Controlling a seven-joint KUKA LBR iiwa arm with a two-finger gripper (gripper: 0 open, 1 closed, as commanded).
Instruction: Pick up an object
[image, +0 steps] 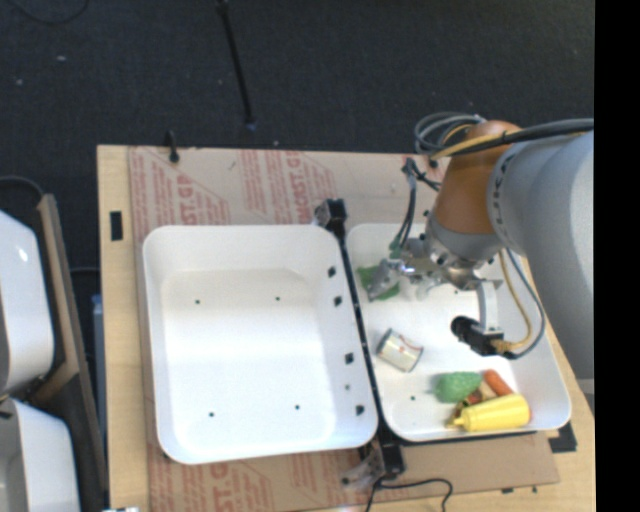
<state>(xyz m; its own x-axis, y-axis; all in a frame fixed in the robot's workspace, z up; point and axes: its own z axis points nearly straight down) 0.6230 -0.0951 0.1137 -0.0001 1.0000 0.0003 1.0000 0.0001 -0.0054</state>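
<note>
Yellow bottle (492, 413), green lump (458, 385)

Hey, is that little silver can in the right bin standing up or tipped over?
Tipped over: the can lies on its side, its round end facing sideways.

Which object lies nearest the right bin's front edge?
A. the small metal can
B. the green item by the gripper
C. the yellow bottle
C. The yellow bottle lies at the front of the right bin, in front of the metal can.
</note>
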